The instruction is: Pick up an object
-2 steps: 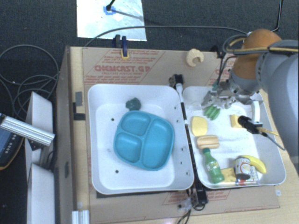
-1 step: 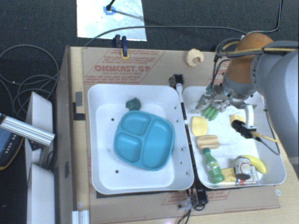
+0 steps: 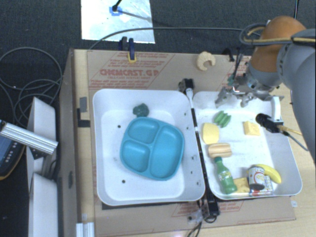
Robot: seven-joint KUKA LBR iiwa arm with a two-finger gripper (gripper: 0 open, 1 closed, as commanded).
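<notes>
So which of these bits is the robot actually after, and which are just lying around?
For the job (any could be picked):
- green bottle
- banana
- can
- green pea pod
- yellow wedge
- small yellow block
- bread roll
- gripper, above the right bin

Just lying about:
- blue divided plate
- dark green lump
- beige piece on the bench
- cables

Red print on the cardboard sheet (image 3: 129, 73) — seemingly "CHEMCAST GP".

The arm (image 3: 291, 48) is cut off by the right edge. The can's (image 3: 257, 178) label is too small to read. The banana (image 3: 270, 173) is partly hidden behind the can.
</notes>
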